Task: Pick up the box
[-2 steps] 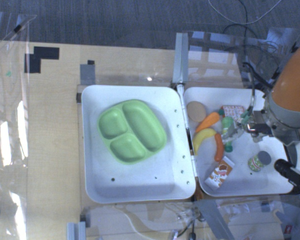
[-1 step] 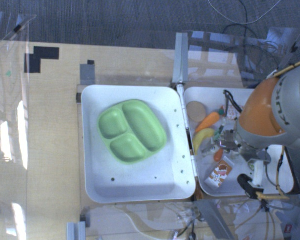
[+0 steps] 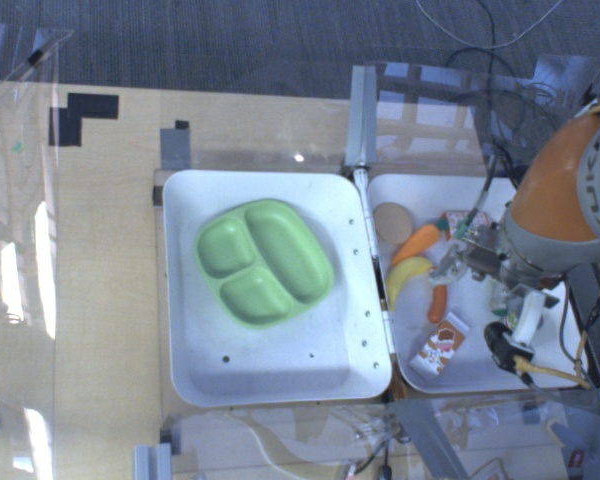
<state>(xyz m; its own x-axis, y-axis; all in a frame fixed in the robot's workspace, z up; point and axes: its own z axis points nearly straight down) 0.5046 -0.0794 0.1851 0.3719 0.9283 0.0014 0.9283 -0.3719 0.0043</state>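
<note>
My jaws (image 3: pixel 458 260) hang low over the right shallow white bin (image 3: pixel 480 380), near its middle; whether they stand wide or narrow I cannot tell. The small white-and-orange printed cardboard box (image 3: pixel 438 347) lies flat below them toward the bin's near wall, apart from my jaws. Just beside my jaws: an orange carrot-shaped toy (image 3: pixel 417 240), a yellow banana-shaped toy (image 3: pixel 407 273), a small red sausage-shaped piece (image 3: pixel 438 302). A round tan disc (image 3: pixel 391 220) sits at the far-left corner. The left white bin (image 3: pixel 185 368) holds a green three-compartment plastic plate (image 3: pixel 265 262).

Green plate (image 3: pixel 265 261), white-and-brown box (image 3: pixel 439 347)
</note>
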